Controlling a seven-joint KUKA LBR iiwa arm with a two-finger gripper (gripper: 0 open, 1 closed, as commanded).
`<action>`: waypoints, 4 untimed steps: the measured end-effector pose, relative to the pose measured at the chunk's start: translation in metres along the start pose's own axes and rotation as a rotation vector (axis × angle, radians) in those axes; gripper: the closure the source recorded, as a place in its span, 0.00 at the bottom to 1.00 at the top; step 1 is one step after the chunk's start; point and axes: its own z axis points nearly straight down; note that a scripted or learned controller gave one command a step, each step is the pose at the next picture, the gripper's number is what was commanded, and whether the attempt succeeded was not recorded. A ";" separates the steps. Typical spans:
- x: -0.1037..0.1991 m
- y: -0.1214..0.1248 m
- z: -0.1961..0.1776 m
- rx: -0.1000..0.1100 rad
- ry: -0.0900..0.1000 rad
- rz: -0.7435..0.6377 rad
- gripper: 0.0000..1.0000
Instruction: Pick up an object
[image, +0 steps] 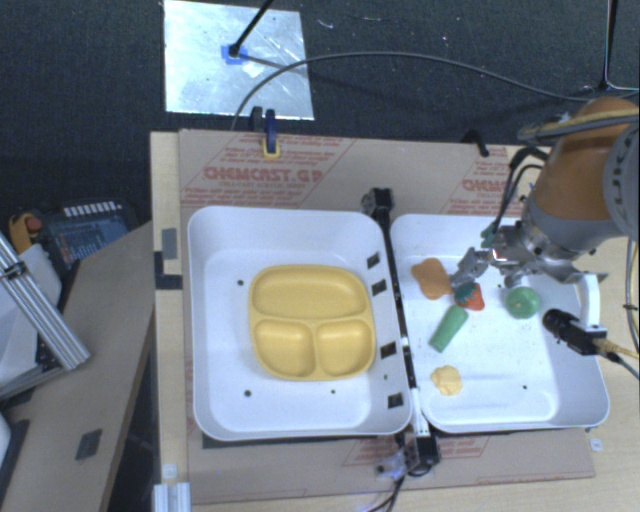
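Note:
My gripper (468, 280) hangs low over the middle of the right bin (560, 400), reaching in from the right. Directly under its tip lie a small red piece (477, 298) and a dark teal bit (464, 294); whether either is held is hidden. An orange lump (431, 277) lies just left of the gripper. A green cylinder (449, 328) lies slanted below it. A green ball (521, 301) rests to the right, under the wrist. A small yellow piece (447, 379) sits near the bin's front.
The left bin (215, 300) holds a yellow divided plate (310, 320). A black ridge with clips (390, 300) separates the two bins. The bins sit on a cardboard sheet (300, 165) on the bench.

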 end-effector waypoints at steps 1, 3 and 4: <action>0.000 0.003 -0.007 -0.014 -0.002 -0.002 0.00; -0.007 0.003 0.102 -0.011 -0.001 0.000 0.00; -0.008 0.004 0.089 -0.015 -0.002 0.000 1.00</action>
